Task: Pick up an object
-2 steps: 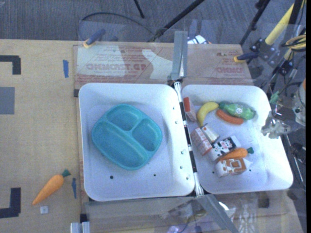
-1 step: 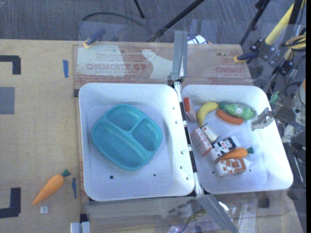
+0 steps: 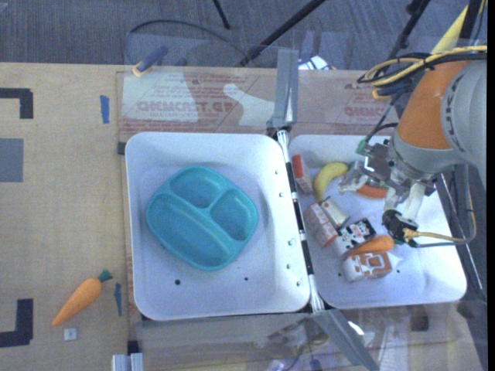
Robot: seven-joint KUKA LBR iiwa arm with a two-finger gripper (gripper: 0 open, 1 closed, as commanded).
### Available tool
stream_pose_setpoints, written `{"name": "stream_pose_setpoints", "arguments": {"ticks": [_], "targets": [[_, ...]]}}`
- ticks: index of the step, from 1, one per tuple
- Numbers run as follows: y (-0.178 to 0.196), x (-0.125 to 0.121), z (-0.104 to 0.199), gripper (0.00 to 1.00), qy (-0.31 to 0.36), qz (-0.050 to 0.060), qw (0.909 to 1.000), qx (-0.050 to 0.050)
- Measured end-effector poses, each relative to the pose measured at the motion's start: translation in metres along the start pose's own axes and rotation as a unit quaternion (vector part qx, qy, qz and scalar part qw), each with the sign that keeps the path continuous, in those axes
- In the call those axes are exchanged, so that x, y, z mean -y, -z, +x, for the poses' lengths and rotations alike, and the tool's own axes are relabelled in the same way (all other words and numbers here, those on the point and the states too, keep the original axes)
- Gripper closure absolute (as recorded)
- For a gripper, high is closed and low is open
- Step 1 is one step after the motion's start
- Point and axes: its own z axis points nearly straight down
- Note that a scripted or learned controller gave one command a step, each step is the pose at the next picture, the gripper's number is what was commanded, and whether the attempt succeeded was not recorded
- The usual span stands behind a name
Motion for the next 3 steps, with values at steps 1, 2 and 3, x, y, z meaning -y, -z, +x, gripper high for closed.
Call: {"name": "stream_pose_setpoints", "arguments": {"ticks": [1,2,3], "targets": [[-0.049,0.013,0.010,0.00,0.015,-0.002,0.9999,-0.001],[-0.050,-0.030,-0.003,0.00,-0.075,-0.001,0.9972,0.000],[-0.038,-0.031,0.000,1.00,-0.072,-0.003,0.9974,0.000]]}}
